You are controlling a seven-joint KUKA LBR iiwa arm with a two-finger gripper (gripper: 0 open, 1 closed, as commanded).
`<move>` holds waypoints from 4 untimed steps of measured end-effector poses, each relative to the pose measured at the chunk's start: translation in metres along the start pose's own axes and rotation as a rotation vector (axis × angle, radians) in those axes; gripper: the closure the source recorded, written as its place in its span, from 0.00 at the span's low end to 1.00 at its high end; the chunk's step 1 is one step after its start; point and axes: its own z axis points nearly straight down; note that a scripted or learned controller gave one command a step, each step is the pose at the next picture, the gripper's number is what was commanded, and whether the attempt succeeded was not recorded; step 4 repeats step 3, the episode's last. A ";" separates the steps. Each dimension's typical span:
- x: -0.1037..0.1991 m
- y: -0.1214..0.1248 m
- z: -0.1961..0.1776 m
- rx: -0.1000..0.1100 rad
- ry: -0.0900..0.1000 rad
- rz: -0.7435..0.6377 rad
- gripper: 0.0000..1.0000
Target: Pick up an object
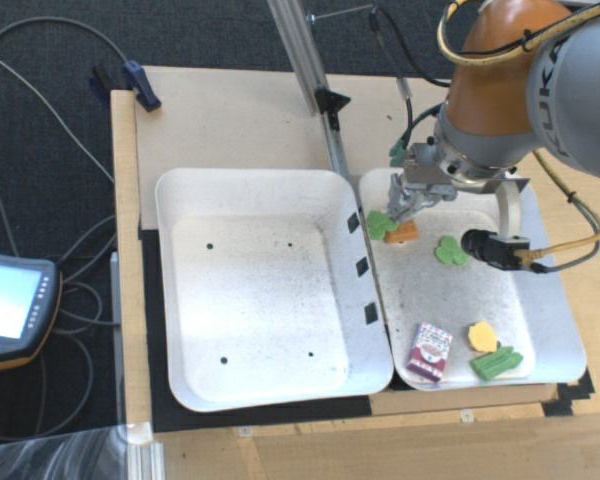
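My gripper [404, 211] hangs low over the back left part of the right bin [540, 318]. Its tips are just above an orange piece [403, 234] and a green piece [380, 226] that lie side by side near the bin's left wall. Nothing can be made out between the tips. Further right lies a small green leafy piece [450, 251]. Toward the front of this bin sit a purple and white packet [431, 351], a yellow piece [482, 336] and a long green piece [496, 362].
The left bin [180, 208] stands next to the right one. A slanted metal pole [305, 63] rises behind the bins. A black cylinder [490, 248] on the arm hangs over the right bin's back. A tablet [10, 308] rests beyond the bench's left side.
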 end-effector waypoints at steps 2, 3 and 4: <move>0.095 -0.039 0.010 0.002 -0.001 0.001 1.00; 0.092 -0.039 0.010 -0.001 -0.002 0.007 0.00; 0.092 -0.039 0.010 -0.001 -0.002 0.007 0.00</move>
